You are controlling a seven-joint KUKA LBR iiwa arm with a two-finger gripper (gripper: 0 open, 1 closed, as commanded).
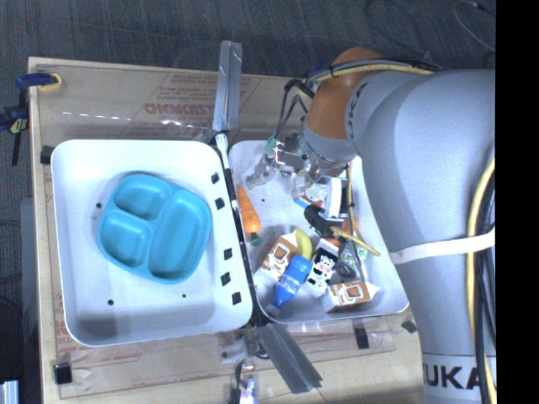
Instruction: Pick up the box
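Camera view, box (350,294) at right bin's near edge, well apart from pincer (271,165).

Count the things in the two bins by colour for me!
Blue: 2, the tray and bottle
Orange: 1, the carrot
Yellow: 1, the banana
Brown and white: 2, box and box
Black and white: 1, the cow
Total: 7 that I can tell apart.

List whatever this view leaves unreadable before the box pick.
- Gripper: the wrist covers it from above, so its state cannot be read.
- Right bin: the arm hides its right side.
- Boxes: print too small to read.
- Items around the blue bottle: overlapping, outlines unclear.
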